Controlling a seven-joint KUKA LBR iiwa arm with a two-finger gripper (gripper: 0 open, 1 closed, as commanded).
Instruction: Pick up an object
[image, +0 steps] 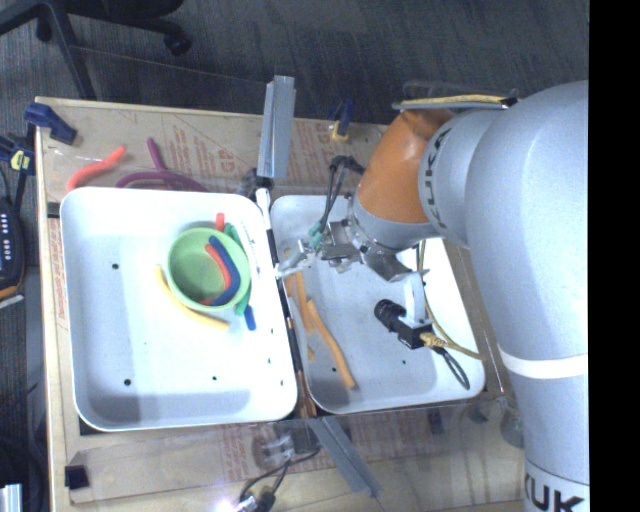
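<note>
The gripper (318, 243) is poised at the far left corner of the right bin (452, 385); whether its jaws are spread cannot be told. The orange sticks (322, 335) lie just near of it by the left wall. A straight descent over one stick, kept clear of the wall, is advised.

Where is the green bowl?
The green bowl sits in the left bin, toward its upper right part, with colored sticks in and around it.
</note>
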